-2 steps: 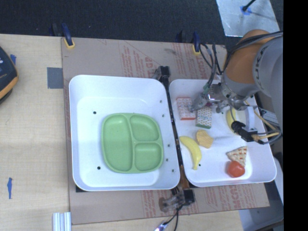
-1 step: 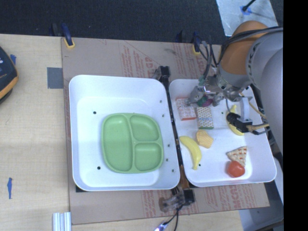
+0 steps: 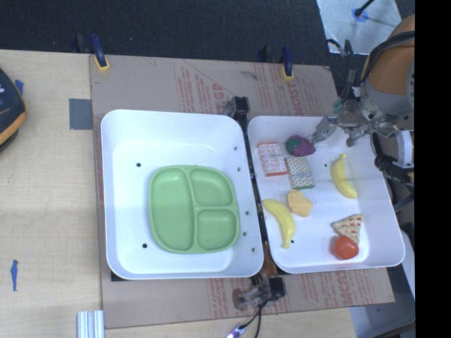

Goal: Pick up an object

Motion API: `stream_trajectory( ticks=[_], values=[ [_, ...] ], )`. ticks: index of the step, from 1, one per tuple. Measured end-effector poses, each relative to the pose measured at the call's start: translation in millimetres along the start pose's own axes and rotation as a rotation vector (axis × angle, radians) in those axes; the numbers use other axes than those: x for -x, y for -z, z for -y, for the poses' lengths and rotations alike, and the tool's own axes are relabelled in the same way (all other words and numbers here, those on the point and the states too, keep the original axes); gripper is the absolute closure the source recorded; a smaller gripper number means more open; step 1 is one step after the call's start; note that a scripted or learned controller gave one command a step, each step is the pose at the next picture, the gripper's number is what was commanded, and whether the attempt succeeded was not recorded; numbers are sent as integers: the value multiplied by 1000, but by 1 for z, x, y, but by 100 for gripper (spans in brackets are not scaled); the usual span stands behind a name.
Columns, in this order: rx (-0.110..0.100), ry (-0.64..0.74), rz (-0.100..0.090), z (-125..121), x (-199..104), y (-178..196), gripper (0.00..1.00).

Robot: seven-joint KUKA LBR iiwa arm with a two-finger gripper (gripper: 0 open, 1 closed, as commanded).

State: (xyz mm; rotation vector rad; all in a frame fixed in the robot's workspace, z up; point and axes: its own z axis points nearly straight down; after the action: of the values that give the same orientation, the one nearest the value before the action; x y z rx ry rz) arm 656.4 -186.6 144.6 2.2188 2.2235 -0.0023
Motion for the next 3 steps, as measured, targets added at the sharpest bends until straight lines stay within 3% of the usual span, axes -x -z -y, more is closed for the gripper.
stream_trajectory(
  ticks=[1,2,3],
  values=[
    [-6,3,-2,97,-63,-54,0],
    [-3,2,-1,123,-86,-53,0],
    [-5,5,0,124,-85,-43,100]
  ],
)
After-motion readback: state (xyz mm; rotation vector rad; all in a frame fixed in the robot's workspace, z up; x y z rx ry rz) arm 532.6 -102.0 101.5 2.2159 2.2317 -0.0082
